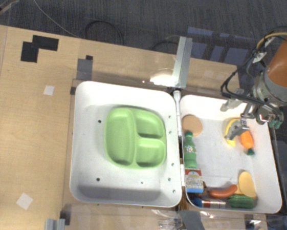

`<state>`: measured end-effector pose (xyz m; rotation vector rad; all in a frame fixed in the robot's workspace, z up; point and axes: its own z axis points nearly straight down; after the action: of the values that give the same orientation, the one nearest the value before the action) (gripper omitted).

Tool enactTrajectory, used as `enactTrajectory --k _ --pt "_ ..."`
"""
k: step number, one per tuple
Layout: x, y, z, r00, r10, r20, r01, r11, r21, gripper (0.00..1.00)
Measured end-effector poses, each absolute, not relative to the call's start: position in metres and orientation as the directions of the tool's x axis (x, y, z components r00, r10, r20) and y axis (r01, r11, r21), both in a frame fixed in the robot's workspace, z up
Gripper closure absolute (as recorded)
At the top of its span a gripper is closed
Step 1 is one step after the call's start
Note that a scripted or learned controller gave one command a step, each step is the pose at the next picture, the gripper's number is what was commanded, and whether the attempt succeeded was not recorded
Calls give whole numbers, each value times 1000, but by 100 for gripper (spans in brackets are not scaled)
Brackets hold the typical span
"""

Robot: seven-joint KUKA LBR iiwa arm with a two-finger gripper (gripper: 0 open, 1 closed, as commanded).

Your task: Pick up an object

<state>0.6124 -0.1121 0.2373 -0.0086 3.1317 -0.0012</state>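
In the camera view, the gripper (239, 129) hangs over the right bin (277, 173) near its far right corner, just above a yellow banana (230, 131) and an orange carrot (247, 141); whether its claw is apart or together cannot be told. A green bottle (189, 152) lies along the bin's left wall, its label unreadable. The left bin (87, 131) holds a green divided tray (135, 136).

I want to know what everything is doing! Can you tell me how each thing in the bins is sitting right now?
Green divided tray: flat, right way up, left bin.
Green bottle: lying down, right bin's left wall.
Carrot: lying by the gripper.
Banana: lying beside the carrot.
Round cookie: lying flat.
Sausage: lying at the front wall.
Gripper: low over the banana.
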Motion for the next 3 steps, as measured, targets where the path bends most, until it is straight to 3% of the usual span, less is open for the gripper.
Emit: enactTrajectory --k 1,2,3 --pt "609 -147 107 -996 -94 3 -94 996 2 0" --pt "541 -119 91 -999 -43 -17 -43 999 -3 0" --pt "612 -152 89 -1000 23 -15 23 1000 -2 0"
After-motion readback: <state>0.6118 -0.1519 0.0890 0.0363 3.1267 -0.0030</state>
